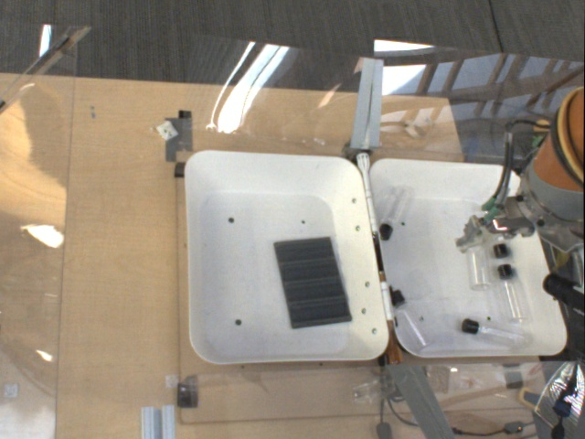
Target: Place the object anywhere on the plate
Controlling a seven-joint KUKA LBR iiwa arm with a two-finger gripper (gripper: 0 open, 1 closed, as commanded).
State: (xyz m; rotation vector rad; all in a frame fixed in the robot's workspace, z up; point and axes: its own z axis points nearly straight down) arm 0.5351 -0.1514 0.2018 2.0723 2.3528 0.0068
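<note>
Wooden bench (pixel 110 273) bears two white bins (pixel 210 273), glare-streaked.

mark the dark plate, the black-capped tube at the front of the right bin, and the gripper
dark plate (pixel 313 282): camera view, middle of its ribbed top, in the left bin.
black-capped tube (pixel 492 332): camera view, on its clear body, just past the cap.
gripper (pixel 483 234): camera view, at its tip, over the right bin.

dark grey ridged plate (pixel 313 283), white bins (pixel 210 245), clear black-capped vials (pixel 491 330), tan bench (pixel 110 245)
</note>
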